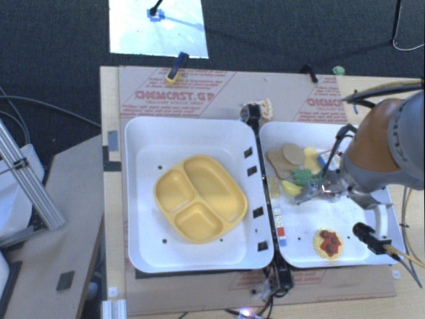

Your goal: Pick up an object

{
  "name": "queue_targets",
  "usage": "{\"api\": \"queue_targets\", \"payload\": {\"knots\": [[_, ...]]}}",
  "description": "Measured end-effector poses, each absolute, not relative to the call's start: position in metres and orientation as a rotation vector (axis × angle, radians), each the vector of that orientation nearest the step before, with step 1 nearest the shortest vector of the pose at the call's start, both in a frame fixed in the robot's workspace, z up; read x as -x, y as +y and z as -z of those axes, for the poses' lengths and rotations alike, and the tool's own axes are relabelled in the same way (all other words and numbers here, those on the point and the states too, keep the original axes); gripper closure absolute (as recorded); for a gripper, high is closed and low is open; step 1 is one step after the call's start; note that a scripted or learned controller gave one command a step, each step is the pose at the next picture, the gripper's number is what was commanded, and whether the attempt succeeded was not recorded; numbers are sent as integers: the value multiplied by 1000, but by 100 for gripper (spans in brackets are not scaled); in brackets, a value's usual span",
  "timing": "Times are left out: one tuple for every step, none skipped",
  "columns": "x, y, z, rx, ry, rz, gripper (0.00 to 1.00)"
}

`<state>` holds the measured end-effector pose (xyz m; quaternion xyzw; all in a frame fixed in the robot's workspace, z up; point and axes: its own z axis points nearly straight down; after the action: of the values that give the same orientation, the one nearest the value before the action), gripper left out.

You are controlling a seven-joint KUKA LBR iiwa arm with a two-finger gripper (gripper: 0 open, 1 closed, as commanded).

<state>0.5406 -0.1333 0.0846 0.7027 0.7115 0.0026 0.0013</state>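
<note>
1. Camera view looks down on a bench (pixel 219 85) carrying two white bins side by side, the left bin (pixel 143 145) and the right bin (pixel 299 254).
2. The left bin holds a yellow tray (pixel 199 198) with three compartments, lying near the bin's middle and turned at a slant to its walls.
3. The arm (pixel 378 145), grey with an orange band, comes in over the right bin's right edge.
4. The gripper (pixel 312 190) is low in the right bin, near its middle, at a cluster of small objects by the bin's left wall.
5. Whether the gripper is apart, together or clamped on something cannot be told; its tip is a small metallic blur against the objects.
6. The cluster sits in the right bin's far left part: a tan round piece (pixel 292 153), a yellow piece (pixel 310 157) just beside it, a green item (pixel 302 176) in front of them, and a second yellow piece (pixel 291 187) nearer the left wall.
7. The green item lies just beside the gripper; contact cannot be judged.
8. A red-and-yellow item (pixel 327 242) lies alone near the right bin's near edge, well apart from the cluster.
9. A yellow-and-dark tool (pixel 176 68) rests at the bench's far edge, above the left bin.
</note>
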Motion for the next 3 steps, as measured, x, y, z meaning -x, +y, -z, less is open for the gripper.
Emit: {"api": "queue_targets", "payload": {"knots": [[-502, -182, -99, -2225, 2216, 3, 0], [-572, -197, -85, -2210, 2223, -4, 0], [-567, -114, -100, -2222, 2216, 1, 0]]}}
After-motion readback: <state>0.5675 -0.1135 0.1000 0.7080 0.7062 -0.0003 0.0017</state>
